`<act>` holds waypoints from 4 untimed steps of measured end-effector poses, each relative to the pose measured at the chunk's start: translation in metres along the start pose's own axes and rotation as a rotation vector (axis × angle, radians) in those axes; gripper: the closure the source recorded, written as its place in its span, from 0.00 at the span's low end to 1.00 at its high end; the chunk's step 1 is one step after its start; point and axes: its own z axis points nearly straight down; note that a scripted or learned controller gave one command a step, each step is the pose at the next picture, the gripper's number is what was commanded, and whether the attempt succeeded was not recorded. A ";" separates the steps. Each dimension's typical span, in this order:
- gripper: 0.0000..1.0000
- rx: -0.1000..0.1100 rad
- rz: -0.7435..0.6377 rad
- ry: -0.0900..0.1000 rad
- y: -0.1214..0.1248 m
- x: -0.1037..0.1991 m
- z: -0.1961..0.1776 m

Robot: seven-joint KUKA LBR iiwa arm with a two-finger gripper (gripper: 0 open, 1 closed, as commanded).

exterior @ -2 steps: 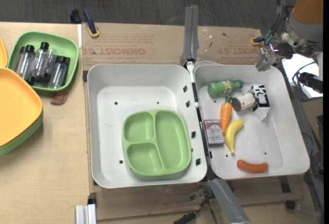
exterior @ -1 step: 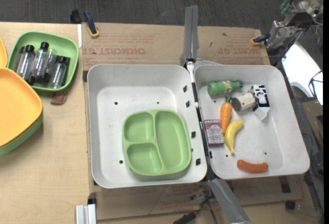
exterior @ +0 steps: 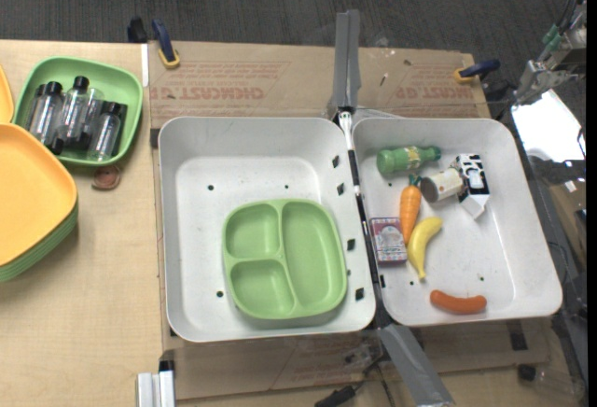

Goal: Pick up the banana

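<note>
Bench, two white bins | banana (exterior: 423,245) lies in right bin (exterior: 532,209), just beside carrot (exterior: 409,206) and small card box (exterior: 388,240) | gripper state: cannot tell | approach from above, close across the banana's mid-curve, keep clear of the carrot.

We see the banana (exterior: 423,245) lying flat on the floor of the right-hand bin (exterior: 522,284), toward its left side. It is yellow, small and gently curved, its length running from upper right down to lower left, its upper end touching the carrot (exterior: 409,207).
</note>
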 end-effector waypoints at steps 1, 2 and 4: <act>1.00 -0.001 0.062 0.000 -0.062 0.004 -0.089; 1.00 -0.002 -0.084 -0.001 0.001 -0.001 -0.134; 1.00 -0.003 -0.189 -0.001 0.001 0.002 -0.142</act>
